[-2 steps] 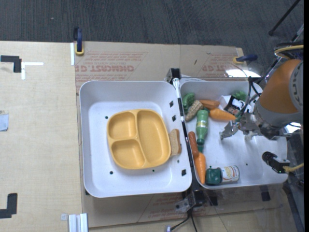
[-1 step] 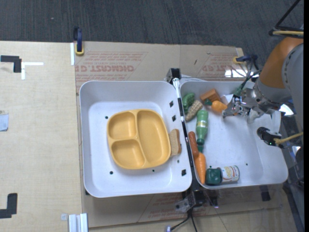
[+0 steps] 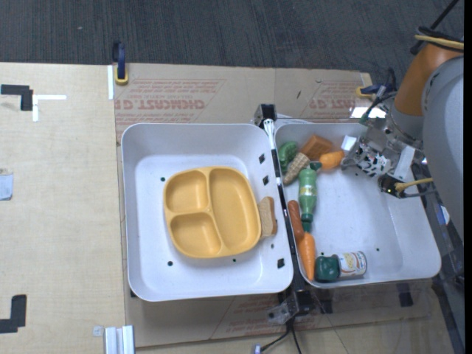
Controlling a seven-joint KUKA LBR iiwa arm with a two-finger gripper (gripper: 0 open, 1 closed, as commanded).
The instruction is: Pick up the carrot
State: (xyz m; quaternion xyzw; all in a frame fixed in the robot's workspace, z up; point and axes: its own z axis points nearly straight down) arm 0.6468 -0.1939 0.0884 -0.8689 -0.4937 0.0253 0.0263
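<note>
The carrot [image 3: 306,254] is an orange tapered piece lying lengthwise along the left wall of the right bin [image 3: 383,227], near its front. It lies between a reddish sausage [image 3: 295,216] behind it and a can [image 3: 344,265] to its right. My gripper [image 3: 363,158] hangs over the back right part of the same bin, far from the carrot. A small orange object [image 3: 332,159] lies just left of the gripper; whether the two touch is unclear.
The back left of the right bin holds a green bottle [image 3: 307,194], a corn cob [image 3: 296,169], a green vegetable [image 3: 286,153] and an orange-brown wedge [image 3: 317,146]. The left bin [image 3: 140,198] holds a yellow divided plate [image 3: 210,212] with a bread slice [image 3: 267,216] beside it.
</note>
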